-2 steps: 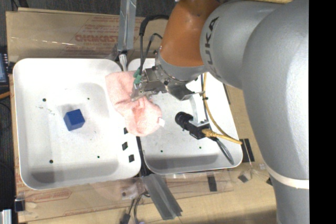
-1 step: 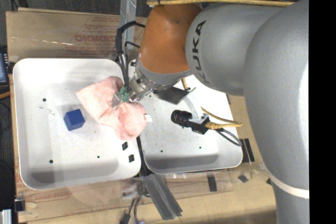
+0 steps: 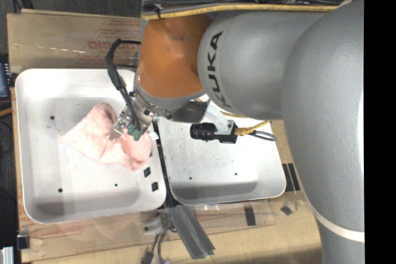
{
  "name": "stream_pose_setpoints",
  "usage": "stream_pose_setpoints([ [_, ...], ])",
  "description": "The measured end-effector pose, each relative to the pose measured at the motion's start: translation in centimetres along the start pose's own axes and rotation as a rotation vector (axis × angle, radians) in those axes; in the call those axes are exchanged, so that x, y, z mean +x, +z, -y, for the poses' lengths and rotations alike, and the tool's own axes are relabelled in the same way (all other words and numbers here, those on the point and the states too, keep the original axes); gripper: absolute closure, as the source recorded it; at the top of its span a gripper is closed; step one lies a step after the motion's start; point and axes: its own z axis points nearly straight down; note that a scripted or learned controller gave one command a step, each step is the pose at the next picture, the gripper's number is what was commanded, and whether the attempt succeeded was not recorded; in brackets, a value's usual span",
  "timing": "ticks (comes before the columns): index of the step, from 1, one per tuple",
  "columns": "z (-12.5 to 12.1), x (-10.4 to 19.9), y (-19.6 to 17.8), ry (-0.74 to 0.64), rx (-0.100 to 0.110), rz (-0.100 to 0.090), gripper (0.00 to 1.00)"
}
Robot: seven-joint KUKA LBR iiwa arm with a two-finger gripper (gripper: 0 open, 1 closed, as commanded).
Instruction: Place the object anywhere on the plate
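So: pincer [image 3: 128, 127] down on pink cloth [image 3: 102, 139] in left bin [image 3: 37, 151] | grip state? can't tell | probably soft, light, floppy — pinch a bunched fold

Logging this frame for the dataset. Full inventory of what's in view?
cloth: 1, pale pink, crumpled in the left bin, right of its centre
bins: 2, white, side by side; left, right
bench: 1, tan, under both bins
black tape marks: 2, on the left bin's right rim
black cable: 1, looping beside the wrist
black fitting: 1, over the right bin, under the arm
arm: 1, grey with orange band, entering from the right
gripper: 1, down at the cloth's upper right edge
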Motion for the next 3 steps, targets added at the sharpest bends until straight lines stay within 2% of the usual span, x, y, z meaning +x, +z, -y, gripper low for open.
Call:
stream_pose_setpoints([
  [1,-2.9,3.5,-1.6,-0.404,-0.002,0.004,1.0],
  [2,-6.5,7.1,-1.6,-0.614,-0.003,0.005,1.0],
  [3,-6.5,7.1,-1.6,-0.613,-0.003,0.005,0.0],
])
